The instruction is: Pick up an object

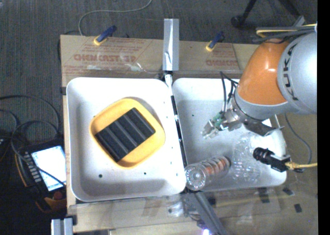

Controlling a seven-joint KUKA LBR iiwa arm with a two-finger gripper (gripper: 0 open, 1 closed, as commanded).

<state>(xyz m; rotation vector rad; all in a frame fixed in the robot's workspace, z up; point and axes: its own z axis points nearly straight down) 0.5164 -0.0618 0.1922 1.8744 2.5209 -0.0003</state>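
Since the tool sits over the middle of the right bin, I read the key relation as this: the nearest pickable thing, a clear plastic bottle with a ribbed, brownish middle, lies just below the tool in the camera view, toward the bin's near wall. Its long axis runs roughly left-right, tilted up to the right, cap end at the bin's near-left corner. A crumpled clear plastic piece lies just beside its right end. I cannot tell if the tool is spread or closed; it's too small and blurred, and I see nothing between its tips. The yellow-and-black tray-like object sits in the left bin, well apart, across the divider. My guess: go for the bottle, closing across its short axis.
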